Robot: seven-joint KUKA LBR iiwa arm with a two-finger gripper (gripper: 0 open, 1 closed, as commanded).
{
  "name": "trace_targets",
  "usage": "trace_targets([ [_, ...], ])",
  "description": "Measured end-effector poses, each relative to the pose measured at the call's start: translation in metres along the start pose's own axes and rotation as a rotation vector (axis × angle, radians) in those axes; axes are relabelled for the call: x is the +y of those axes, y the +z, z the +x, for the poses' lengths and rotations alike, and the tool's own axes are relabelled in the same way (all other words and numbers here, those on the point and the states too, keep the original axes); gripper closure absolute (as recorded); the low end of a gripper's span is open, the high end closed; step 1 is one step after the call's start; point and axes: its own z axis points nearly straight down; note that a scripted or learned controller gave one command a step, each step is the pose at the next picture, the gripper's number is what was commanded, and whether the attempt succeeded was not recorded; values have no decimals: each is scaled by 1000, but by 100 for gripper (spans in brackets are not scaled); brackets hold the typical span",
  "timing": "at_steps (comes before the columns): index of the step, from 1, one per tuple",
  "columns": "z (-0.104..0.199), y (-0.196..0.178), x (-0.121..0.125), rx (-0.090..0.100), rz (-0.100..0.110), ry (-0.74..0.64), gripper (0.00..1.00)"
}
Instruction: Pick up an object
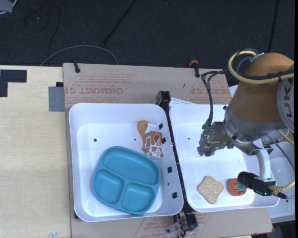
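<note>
My gripper (pixel 207 148) hangs over the middle of the right bin (pixel 188 133), with the grey and orange arm reaching in from the right. A tan, biscuit-shaped piece (pixel 210 189) lies on the bin floor below and in front of it, apart from it. A small orange-red object (pixel 234 187) sits to the right of the biscuit, partly hidden. In the left bin (pixel 82 133) a blue divided plate (pixel 126 179) lies flat. A small brown and white toy (pixel 150 139) rests near the divider.
A black divider (pixel 169 148) runs between the two bins. Cardboard (pixel 119 86) lies under the bins, on a pale wooden bench (pixel 25 148). Cables (pixel 208 98) hang from the arm over the right bin's back edge.
</note>
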Motion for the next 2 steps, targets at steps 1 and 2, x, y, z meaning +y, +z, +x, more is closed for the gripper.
trace_targets([
  [1, 45, 19, -4, -1, 2, 1, 100],
  [2, 93, 18, -14, -1, 1, 0, 100],
])
